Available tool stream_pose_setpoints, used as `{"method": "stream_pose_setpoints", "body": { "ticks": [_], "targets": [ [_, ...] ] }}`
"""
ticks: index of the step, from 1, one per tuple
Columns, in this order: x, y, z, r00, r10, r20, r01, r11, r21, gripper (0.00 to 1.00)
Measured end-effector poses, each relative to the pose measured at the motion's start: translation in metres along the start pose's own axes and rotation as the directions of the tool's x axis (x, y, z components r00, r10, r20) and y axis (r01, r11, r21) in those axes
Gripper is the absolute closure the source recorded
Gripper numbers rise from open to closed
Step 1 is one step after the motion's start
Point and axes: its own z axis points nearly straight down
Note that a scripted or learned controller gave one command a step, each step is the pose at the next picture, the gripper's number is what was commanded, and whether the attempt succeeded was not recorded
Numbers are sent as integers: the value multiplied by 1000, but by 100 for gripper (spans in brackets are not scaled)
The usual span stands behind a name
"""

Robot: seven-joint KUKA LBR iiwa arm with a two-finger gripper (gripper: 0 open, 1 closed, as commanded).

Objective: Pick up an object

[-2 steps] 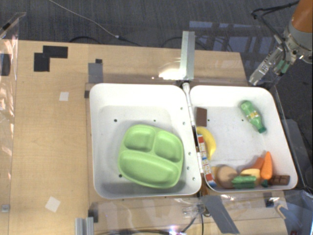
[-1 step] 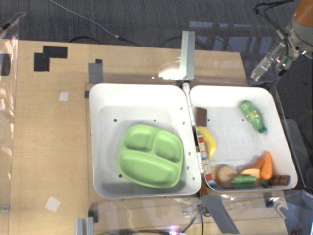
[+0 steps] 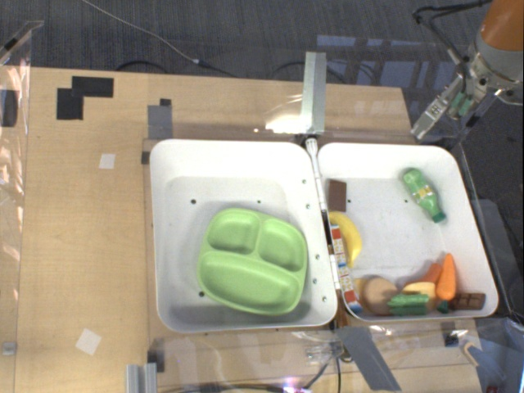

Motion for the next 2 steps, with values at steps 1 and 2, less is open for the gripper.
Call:
{"method": "stream_pose_setpoints", "body": {
  "ticks": [1, 2],
  "targets": [
    [20, 6, 5, 994, 111, -2, -111, 994, 2, 100],
    [20, 8, -8, 994, 105, 5, -105, 994, -4, 100]
  ]
}}
